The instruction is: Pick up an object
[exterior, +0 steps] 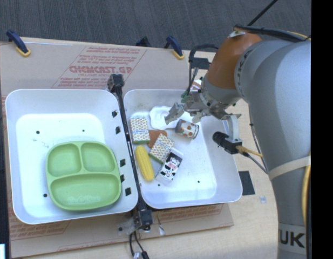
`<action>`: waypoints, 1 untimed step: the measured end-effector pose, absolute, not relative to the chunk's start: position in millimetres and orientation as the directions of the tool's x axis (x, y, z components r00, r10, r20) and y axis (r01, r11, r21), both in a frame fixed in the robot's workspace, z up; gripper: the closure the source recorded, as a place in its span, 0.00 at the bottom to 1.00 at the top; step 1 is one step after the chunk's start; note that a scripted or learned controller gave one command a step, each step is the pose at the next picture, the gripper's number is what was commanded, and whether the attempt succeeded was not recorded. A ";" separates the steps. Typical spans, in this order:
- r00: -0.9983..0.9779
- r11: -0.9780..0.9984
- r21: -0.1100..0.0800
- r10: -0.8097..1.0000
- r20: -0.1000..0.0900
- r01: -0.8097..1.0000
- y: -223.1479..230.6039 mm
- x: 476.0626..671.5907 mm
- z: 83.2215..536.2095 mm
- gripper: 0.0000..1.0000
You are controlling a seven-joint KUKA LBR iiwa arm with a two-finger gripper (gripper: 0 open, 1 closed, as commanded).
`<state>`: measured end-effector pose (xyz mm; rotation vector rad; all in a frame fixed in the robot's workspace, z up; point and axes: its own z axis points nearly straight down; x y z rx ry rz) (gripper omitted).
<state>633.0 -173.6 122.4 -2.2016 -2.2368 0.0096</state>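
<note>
- Dark grey carpet surrounds your table (252, 198), where a brown cardboard sheet (101, 63) printed in red lies under two shallow white bins, blue clamps at its far edge.
- Your grey arm (279, 107) with the orange band reaches in from the right and bends down over the far part of the right bin (220, 182).
- Your left bin (20, 144) holds a green divided plate (82, 174), lying flat toward the near side.
- Your right bin carries a cluster of small things along its left half, each touching or nearly touching the next.
- A yellow corn cob (144, 162) lies near the divider between the bins.
- A black-and-white cow-patterned carton (170, 166) rests just right of the corn.
- Two checkered packets (140, 129) sit further back, with a brown piece between them.
- A white crumpled item (160, 115) lies at the far end of the cluster.
- A small round cup-like object (187, 128) sits directly below the jaws (179, 112); you cannot tell whether they are open or closed, or grip anything.
</note>
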 end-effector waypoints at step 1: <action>-0.017 0.017 -0.005 1.000 -0.003 1.000 -173.4 633.6 132.7 1.00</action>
